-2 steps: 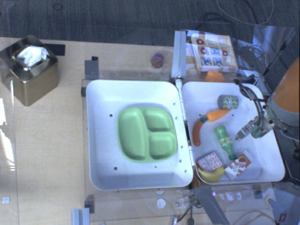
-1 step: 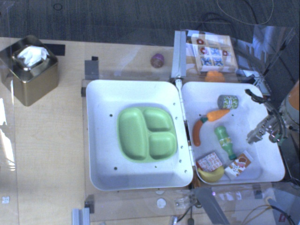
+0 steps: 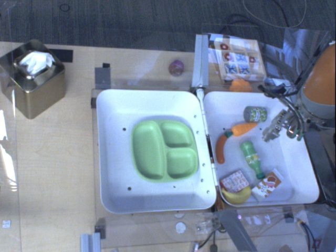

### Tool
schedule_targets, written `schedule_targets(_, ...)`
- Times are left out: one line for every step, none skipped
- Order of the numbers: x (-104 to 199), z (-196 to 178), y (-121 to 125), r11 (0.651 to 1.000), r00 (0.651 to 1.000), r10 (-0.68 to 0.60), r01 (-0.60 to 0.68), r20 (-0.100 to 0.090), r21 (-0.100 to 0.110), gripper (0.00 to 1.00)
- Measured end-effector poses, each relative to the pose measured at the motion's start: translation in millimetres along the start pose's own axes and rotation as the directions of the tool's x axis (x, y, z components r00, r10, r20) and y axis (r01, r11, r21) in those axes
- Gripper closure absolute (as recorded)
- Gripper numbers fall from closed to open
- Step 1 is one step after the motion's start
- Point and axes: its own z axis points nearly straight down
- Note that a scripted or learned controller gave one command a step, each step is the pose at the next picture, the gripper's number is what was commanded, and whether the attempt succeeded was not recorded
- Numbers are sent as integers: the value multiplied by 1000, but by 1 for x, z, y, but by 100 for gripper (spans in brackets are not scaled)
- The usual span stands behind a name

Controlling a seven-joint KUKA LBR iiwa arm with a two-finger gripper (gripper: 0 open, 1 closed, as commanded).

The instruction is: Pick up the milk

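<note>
The pincer [image 3: 275, 127] hangs over the right bin [image 3: 310, 193], near its far right side, reaching in from the right edge of the view. It is small and partly blurred against the white, so I cannot tell how wide it stands; nothing shows in its grip.

The milk [image 3: 266, 185] lies near the bin's front edge, a small white and red carton tipped on its side. It sits well in front of the pincer, just beside a banana [image 3: 235, 195] and a small printed packet [image 3: 234, 180]. Lying flat and crowded like that, it probably offers only its narrow sides for a grasp.

The other things are scattered loosely, as if dropped in: a green bottle [image 3: 251, 158] between the pincer and the milk, a carrot [image 3: 244, 128], a red sausage [image 3: 220, 147] and a green can [image 3: 255, 113]. The left bin [image 3: 113, 193] carries a green divided tray [image 3: 164, 149]. The pick looks not yet begun; the pincer would need to travel forward and down, past the bottle.
</note>
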Motion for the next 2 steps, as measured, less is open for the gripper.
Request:
schedule_targets(-2,-12,3,1000,1000,-2,2,11,-5,100)
schedule_targets(-5,-24,5,1000,1000,-4,4,21,-10,100)
